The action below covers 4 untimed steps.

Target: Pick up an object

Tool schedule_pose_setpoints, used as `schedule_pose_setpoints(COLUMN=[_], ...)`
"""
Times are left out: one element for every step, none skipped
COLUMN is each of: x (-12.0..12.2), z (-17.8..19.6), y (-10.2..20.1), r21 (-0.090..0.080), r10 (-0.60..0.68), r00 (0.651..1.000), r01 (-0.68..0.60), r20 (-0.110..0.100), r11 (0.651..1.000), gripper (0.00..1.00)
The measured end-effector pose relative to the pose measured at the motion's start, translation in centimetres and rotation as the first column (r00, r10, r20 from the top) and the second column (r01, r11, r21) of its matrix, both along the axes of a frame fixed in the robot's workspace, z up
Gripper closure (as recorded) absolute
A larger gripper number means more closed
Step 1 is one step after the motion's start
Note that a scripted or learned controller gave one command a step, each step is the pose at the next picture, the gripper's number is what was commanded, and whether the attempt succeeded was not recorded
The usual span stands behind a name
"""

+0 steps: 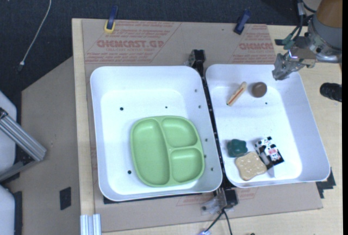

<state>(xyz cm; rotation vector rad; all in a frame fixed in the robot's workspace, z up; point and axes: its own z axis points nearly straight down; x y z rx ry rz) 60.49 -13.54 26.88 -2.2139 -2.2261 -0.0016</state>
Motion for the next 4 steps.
schedule_pose_setpoints(x=[-1.2, -2.4, -4.4, -6.9], z=[-1.8, -3.2, -2.5, -2.5], y=[5.1, 10.6, 15.4, 20.3], r21=[0.0, 0.0, 0.001, 0.0], r10=[-0.001, 0.0, 0.0, 0.001], r00=[1.0, 1.0, 1.0, 1.0], r01=[0.001, 0.0, 0.0, -0.001], r20=[-0.002, -0.003, -0.002, -0.003], r11=[1.0, 1.0, 1.0, 1.0], gripper=[1.0, 1.0, 1.0, 1.0])
